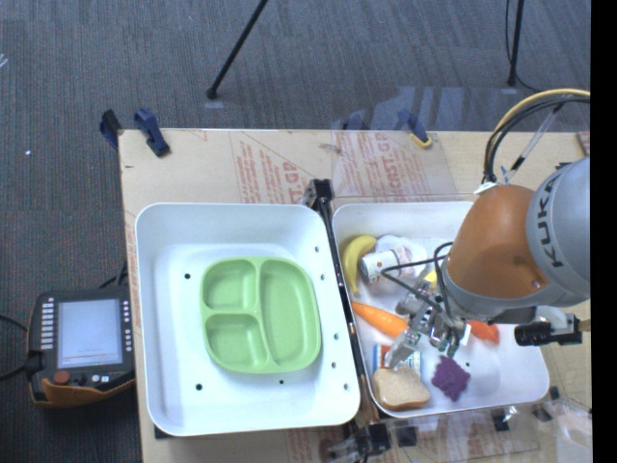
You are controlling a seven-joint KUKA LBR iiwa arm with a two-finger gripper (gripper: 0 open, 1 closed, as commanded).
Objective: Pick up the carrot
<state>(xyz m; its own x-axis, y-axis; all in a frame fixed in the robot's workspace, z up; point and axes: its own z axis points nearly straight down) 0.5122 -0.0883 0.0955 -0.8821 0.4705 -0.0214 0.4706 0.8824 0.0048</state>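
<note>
A wooden bench [241, 162] is carrying two shallow white bins set side by side. The grey arm [569, 230] with its orange band [492, 244] is reaching in from the right and hanging over the right bin [525, 379], covering much of that bin's far right part. The left bin [159, 258] is holding a light green divided plate [260, 314], lying flat near its middle with three compartments facing up. A teach pendant [85, 343] is sitting on the floor just left of the bench. In the right bin, a yellow banana [355, 258] is lying at the far left corner, with a small white container [397, 257] just beside it. The carrot [378, 318] is lying near the bin's left wall, in front of the banana, angled down towards the right, with its thicker end pointing at the gripper [424, 331]. The gripper is hovering just at the carrot's right end; how its jaws are standing cannot be told, and nothing is visibly sitting between them. A slice of bread [401, 388] is resting at the bin's near left corner, and a small purple item [449, 378] is lying just right of it. An orange-red piece [485, 333] is peeking out beside the wrist.
</note>
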